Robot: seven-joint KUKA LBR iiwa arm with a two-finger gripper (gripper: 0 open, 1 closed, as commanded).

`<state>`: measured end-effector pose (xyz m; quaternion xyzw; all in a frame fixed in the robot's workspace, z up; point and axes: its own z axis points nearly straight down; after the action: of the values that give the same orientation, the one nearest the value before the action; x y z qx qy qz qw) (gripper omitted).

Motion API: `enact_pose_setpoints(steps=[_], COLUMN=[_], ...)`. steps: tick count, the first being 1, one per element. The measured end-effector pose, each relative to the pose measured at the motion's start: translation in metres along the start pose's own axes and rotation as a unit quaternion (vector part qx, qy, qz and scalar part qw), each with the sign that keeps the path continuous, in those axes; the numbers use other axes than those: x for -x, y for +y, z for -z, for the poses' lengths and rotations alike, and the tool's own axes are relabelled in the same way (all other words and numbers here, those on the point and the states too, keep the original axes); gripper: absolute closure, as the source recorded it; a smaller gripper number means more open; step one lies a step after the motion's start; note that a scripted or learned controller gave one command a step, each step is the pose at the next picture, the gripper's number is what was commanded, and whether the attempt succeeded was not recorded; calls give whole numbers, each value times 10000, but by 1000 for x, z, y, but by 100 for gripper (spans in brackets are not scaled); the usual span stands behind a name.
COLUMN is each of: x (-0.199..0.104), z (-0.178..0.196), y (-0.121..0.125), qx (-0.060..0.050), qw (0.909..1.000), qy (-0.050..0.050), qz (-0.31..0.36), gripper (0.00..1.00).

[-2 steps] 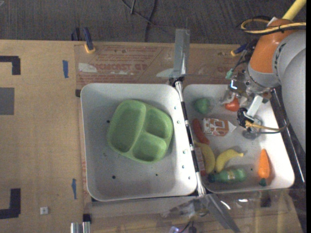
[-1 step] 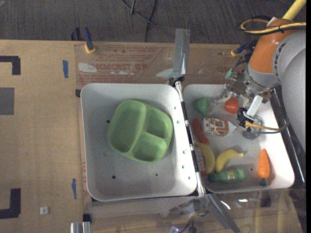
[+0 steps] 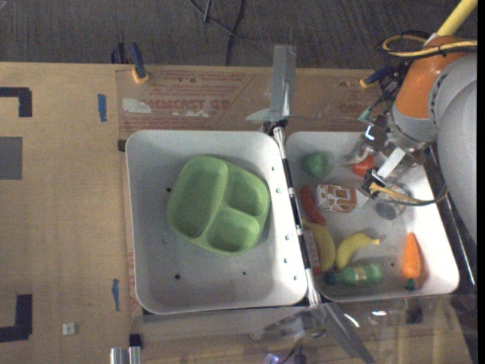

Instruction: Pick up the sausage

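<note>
Sausage (image 3: 311,205) is seen at the right bin's (image 3: 447,275) left wall, beside the carton (image 3: 336,197). It is judged light, stiff, slick; a mid-length grasp is advised. The claw's (image 3: 386,171) opening cannot be told.

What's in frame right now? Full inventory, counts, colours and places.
left bin: 1, white, centre of the bench
right bin: 1, white, touching the left bin's right side
divided plate: 1, green, three compartments, in the left bin
sausage: 1, red, right bin, along its left wall
bananas: 2, yellow, right bin, lower middle
bottle: 1, green, lying along the right bin's near edge
carrot: 1, orange, right bin, lower right
round green item: 1, right bin, upper left
small carton: 1, white and red, right bin, middle
clamp: 1, blue and orange, bench's far edge
arm: 1, grey with orange band, above the right bin's upper right
gripper: 1, over the right bin, right of the carton
</note>
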<state>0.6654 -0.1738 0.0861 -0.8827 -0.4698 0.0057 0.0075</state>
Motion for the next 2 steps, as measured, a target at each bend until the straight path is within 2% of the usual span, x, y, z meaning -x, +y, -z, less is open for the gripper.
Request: enact_pose_setpoints(steps=[1,2], x=[-9,-26], z=[1,1], y=[-9,-48], qx=[-39,69], qw=[9773,9264], qy=[-16,55], qz=[-2119,-3763], gripper=[0,0])
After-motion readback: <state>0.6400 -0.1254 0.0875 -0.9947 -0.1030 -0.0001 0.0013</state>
